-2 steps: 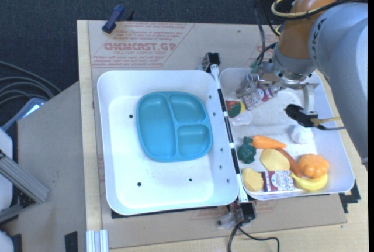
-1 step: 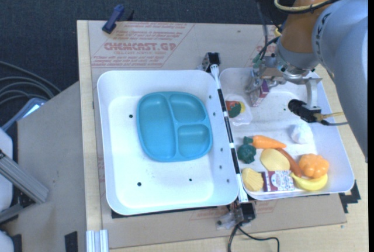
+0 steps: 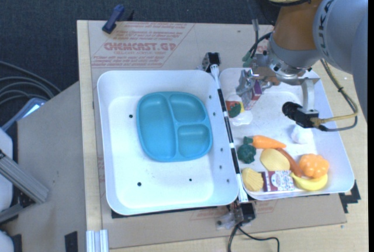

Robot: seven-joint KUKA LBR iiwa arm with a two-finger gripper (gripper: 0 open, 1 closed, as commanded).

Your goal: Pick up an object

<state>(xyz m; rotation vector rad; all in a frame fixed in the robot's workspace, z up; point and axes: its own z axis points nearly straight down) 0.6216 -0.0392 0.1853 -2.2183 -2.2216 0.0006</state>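
Observation:
My gripper (image 3: 249, 89) hangs over the far left part of the right bin (image 3: 345, 164), under the grey and orange arm (image 3: 304, 17). Just below it, against the bin's left wall, lies a small red, green and yellow item (image 3: 235, 109) on something pale. Toy food is piled at the bin's near end: an orange carrot (image 3: 269, 142), a green broccoli (image 3: 246, 153), a yellow lemon-like piece (image 3: 273, 159), an orange fruit (image 3: 312, 164), a banana (image 3: 311, 183) and a small printed box (image 3: 278, 180). A white lump (image 3: 302, 135) lies near the right wall.
The left bin (image 3: 111, 128) holds a blue divided plate (image 3: 174, 126). A black cable fitting (image 3: 297, 114) hangs from the arm over the right bin. A blue clip (image 3: 113, 19) lies at the board's far left corner.

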